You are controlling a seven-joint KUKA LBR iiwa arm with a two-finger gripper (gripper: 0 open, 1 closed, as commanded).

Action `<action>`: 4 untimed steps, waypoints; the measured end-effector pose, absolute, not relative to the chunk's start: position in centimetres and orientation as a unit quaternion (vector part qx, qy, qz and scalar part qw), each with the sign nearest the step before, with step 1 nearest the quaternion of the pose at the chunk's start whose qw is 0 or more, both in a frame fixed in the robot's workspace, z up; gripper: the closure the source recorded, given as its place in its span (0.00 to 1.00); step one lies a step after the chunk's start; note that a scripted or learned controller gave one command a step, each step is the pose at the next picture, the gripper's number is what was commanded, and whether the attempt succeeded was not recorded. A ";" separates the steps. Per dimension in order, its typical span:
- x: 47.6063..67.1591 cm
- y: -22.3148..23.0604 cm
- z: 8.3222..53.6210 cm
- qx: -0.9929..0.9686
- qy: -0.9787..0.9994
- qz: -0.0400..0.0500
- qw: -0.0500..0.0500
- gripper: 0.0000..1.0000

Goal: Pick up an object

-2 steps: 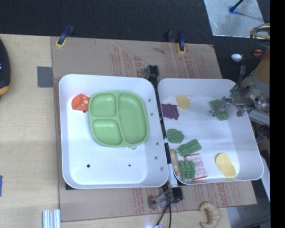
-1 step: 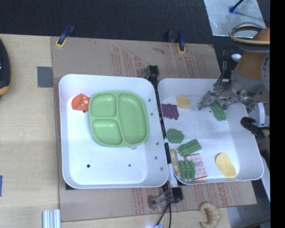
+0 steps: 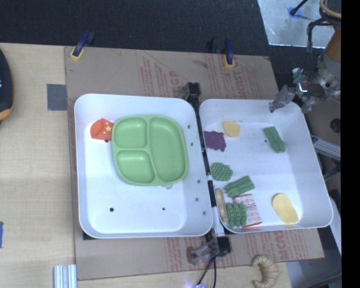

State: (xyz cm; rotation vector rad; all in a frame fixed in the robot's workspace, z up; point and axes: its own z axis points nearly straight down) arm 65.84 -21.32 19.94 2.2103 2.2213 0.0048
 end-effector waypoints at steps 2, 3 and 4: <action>65.2 -21.2 9.2 0.705 0.709 0.001 0.002 0.00; 65.0 -21.3 10.4 0.705 0.710 -0.001 0.000 1.00; 65.8 -12.9 12.5 0.703 0.711 0.000 -0.002 1.00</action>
